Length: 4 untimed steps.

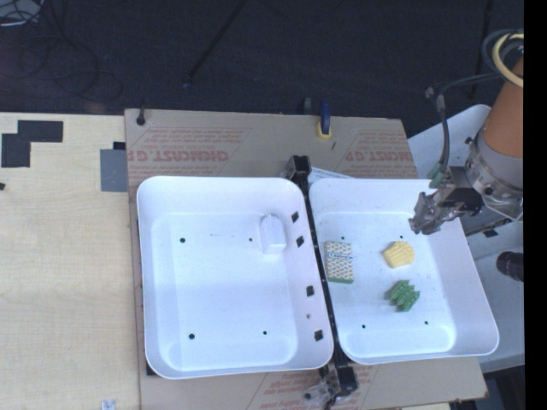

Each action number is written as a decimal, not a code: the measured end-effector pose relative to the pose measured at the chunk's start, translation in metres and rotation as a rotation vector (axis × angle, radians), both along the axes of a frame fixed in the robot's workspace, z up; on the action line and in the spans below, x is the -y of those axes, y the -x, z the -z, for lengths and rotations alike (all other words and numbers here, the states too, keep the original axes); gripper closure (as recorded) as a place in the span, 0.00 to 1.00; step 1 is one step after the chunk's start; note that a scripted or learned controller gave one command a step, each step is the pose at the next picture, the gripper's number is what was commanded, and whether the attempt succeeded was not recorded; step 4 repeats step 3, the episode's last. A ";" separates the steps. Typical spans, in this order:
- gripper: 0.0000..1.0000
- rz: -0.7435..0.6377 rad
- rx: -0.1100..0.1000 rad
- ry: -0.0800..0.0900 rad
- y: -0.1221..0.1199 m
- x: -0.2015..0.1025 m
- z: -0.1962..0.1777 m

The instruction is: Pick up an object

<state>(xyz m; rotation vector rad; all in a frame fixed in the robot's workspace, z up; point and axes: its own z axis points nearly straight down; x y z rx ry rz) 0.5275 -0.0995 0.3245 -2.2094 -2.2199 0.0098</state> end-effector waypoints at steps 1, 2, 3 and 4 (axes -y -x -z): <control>1.00 -0.002 -0.001 -0.002 0.055 -0.080 0.039; 1.00 0.007 0.004 0.002 0.053 -0.053 0.055; 1.00 0.002 0.005 0.001 0.052 -0.084 0.068; 1.00 0.002 0.005 0.001 0.052 -0.084 0.068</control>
